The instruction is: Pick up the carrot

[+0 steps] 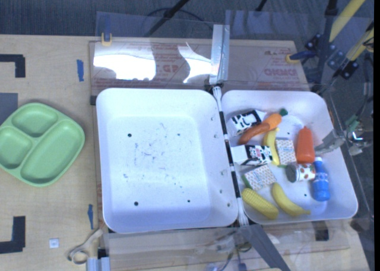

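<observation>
Bright, soft-focus view; glare on rear panel (151, 62)

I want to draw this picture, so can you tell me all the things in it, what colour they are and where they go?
bins: 2, white, side by side on the bench
carrot: 1, orange with green top, back of right bin
bananas: 2, yellow, one front, one middle of right bin
corn cob: 1, yellow, front left of right bin
orange bottle: 1, orange, right side of right bin
blue bottle: 1, blue, front right of right bin
small can: 1, white with red, beside the blue bottle
black-and-white cartons: 2, left side of right bin
divided plate: 1, green, far left on the bench
hand: 1, grey, at right bin's right rim
</observation>
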You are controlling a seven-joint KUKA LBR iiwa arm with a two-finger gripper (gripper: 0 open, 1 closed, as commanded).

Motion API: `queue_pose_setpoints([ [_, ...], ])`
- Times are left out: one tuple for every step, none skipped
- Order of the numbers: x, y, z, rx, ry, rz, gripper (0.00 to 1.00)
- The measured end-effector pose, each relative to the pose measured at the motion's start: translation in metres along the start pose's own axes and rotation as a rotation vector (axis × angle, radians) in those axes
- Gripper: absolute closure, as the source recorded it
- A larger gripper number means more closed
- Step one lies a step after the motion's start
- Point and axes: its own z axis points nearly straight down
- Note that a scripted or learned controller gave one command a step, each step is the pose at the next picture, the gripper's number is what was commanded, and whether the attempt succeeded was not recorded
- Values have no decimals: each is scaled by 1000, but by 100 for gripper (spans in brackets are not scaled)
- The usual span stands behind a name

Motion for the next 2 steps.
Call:
queue_pose_setpoints([
  [60,6,104,1,1,-68,0],
  [69,56,124,-2,0,-164,0],
])
